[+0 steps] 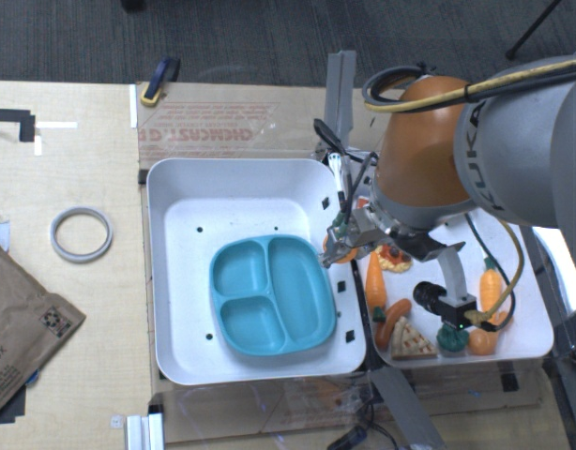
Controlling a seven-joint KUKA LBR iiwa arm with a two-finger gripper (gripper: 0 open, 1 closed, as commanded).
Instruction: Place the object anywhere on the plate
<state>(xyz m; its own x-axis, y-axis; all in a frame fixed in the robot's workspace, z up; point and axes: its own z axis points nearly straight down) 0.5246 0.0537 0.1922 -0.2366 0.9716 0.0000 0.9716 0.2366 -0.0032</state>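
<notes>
Camera view: the blue three-compartment plate [272, 294] lies in the left bin [175, 251], while the toy foods, including a pizza slice [412, 340] and a carrot [375, 282], lie in the right bin [532, 331]. The end effector [393, 256] hangs over the right bin's left part, above the foods, just right of the plate; its opening and any grasp cannot be told.

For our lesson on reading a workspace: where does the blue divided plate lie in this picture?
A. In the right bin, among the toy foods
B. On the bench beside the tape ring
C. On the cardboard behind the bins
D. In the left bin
D: the blue divided plate lies flat on the floor of the left bin, while the toy foods sit in the right bin.
</notes>
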